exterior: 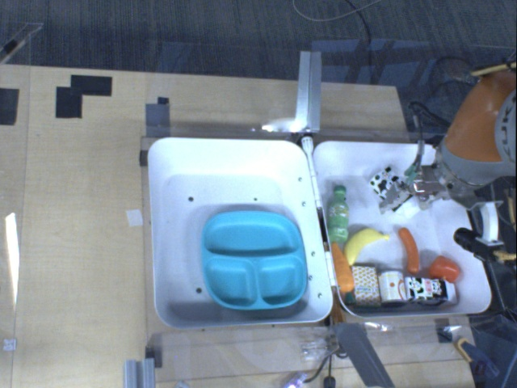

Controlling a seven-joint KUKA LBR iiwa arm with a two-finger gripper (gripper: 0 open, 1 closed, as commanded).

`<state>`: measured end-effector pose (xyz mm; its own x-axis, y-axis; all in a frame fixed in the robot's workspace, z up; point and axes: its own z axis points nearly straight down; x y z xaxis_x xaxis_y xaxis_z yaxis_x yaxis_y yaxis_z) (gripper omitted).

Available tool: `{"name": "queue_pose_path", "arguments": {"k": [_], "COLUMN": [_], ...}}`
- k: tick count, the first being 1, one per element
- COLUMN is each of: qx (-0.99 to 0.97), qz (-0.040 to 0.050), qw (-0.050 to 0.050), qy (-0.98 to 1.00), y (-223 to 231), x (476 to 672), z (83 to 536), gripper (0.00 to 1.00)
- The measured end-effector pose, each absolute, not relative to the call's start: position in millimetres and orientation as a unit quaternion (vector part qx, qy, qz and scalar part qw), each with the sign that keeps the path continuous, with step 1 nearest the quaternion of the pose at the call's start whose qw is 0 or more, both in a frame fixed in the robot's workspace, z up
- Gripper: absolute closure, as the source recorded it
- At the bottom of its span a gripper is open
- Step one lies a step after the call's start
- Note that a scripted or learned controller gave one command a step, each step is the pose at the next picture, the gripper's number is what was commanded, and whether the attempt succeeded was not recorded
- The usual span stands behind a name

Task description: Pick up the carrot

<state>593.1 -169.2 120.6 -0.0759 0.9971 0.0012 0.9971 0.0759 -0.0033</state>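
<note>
The carrot (344, 272) is an orange tapered piece lying along the left wall of the right bin (355, 158), near its front. A yellow banana (365, 242) lies just to its right and a patterned box (365, 285) touches its lower end. My gripper (393, 191) hangs over the back middle of the right bin, up and to the right of the carrot and well apart from it. Nothing shows in its grasp.
A green bottle (338, 209) lies behind the carrot. A red-orange sausage-shaped piece (409, 249), a red-orange lump (444, 269), a small can (391, 286) and a black-and-white carton (425, 290) crowd the bin's front. The left bin (174, 217) holds a blue divided plate (254, 259).
</note>
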Motion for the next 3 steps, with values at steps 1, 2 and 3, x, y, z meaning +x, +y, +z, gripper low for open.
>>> {"name": "queue_pose_path", "arguments": {"k": [1, 2, 3], "qx": [-0.698, -0.705, -0.724], "qz": [-0.003, -0.0004, -0.0035], "qw": [-0.004, 0.0, -0.006], "qy": [-0.716, -0.709, -0.69], "y": [-178.5, -204.9, -172.3], "x": [535.7, 543.6, 495.5], "z": [89.0, 101.2, 89.5], "gripper": [0.0, 0.0, 0.0]}}
